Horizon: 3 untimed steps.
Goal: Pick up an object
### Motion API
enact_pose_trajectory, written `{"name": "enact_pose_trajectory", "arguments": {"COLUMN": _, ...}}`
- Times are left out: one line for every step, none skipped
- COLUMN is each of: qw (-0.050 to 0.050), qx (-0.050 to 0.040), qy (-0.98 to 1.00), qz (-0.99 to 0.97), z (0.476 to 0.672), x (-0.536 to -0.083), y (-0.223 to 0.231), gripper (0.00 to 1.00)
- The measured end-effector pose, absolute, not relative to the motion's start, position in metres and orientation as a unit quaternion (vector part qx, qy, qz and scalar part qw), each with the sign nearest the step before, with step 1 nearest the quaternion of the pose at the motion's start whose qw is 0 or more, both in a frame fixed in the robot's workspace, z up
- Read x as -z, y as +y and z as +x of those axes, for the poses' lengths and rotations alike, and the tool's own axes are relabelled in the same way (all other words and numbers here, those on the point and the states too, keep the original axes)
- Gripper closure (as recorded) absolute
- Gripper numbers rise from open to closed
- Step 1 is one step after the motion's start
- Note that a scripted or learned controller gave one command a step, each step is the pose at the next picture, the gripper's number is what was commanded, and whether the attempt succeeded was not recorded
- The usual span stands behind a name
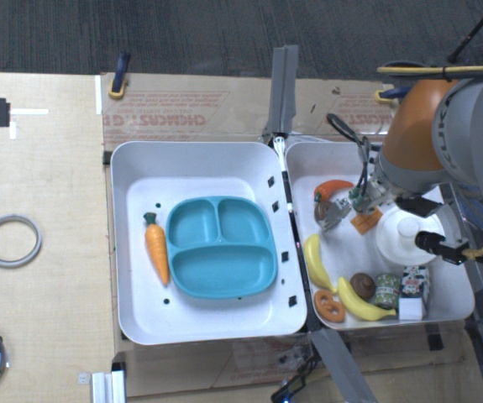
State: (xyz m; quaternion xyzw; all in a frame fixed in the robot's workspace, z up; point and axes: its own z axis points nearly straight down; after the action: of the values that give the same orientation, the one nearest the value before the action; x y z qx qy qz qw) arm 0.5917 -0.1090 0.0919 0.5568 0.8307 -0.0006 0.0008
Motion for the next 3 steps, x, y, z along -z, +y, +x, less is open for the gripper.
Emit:
{"name": "enact_pose_trajectory", "arguments": {"qw": 0.000, "qx": -0.0003, "qy": 0.798, "qz": 0.603, "z": 0.572, "x": -0.092, "y": -0.108, "gripper": 0.00}}
{"name": "enact_pose_trajectory", "arguments": {"qw": 0.000, "qx": 0.0009, "qy": 0.729, "qz": 0.685, "z": 0.603, "x": -0.092, "y": -0.103, "gripper": 0.00}}
{"name": "enact_pose_trajectory", "arguments": {"qw": -0.001, "qx": 0.0014, "qy": 0.681, "qz": 0.733, "z": 0.598, "x": -0.091, "y": -0.096, "gripper": 0.00}}
